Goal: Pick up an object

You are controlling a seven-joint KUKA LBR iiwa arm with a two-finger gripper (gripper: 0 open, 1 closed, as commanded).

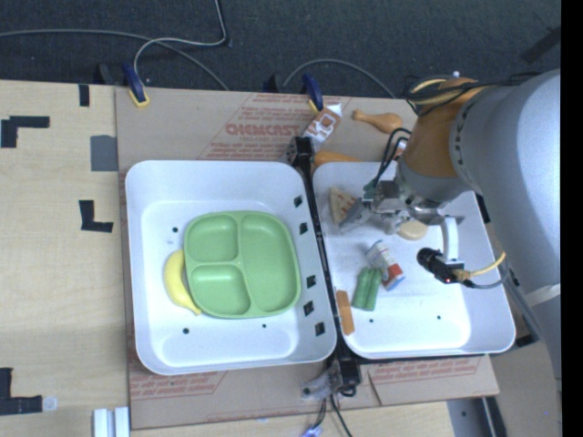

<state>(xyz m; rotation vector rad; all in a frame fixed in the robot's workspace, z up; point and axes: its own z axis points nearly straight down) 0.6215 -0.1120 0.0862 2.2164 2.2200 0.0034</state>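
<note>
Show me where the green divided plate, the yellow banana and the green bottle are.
green divided plate (242, 264): camera view, on the ridge between its compartments.
yellow banana (177, 282): camera view, middle of the part that shows beside the plate.
green bottle (367, 289): camera view, middle of its body.

Light falls evenly from above, bright but soft, with no hard-edged shadows anywhere. The two shallow white plastic bins are the brightest areas and come close to washing out, their inner walls showing only faint grey shading. The pale green divided plastic plate casts a thin, diffuse shadow on the bin floor. The big grey rounded arm housing carries a broad, dull sheen and looks soft, out of focus so near the lens. The dark carpet along the top is dim and grainy. Overall sharpness is modest, and small items blur into smudges of colour.
</note>
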